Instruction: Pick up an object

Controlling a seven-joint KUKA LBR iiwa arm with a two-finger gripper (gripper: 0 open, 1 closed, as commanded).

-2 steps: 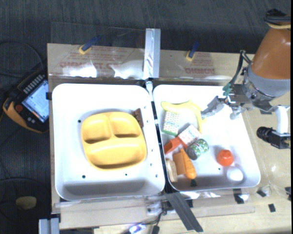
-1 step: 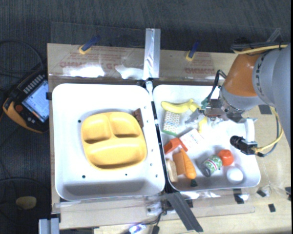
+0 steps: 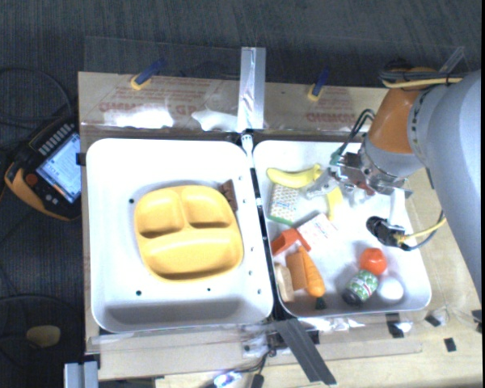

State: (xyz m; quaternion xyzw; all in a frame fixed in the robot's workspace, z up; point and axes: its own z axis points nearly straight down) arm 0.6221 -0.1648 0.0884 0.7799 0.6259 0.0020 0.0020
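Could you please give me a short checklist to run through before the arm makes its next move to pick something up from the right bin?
1. Gripper is over the right white bin: ok, at its upper part.
2. A target lies near the gripper: ok, the yellow plastic banana is just to its left.
3. Object already between the fingers: cannot tell.
4. Other candidates are unobstructed: ok, the orange carrot, small red tomato and white egg lie uncovered.
5. Yellow divided tray is out of the way: ok, it sits in the left white bin.
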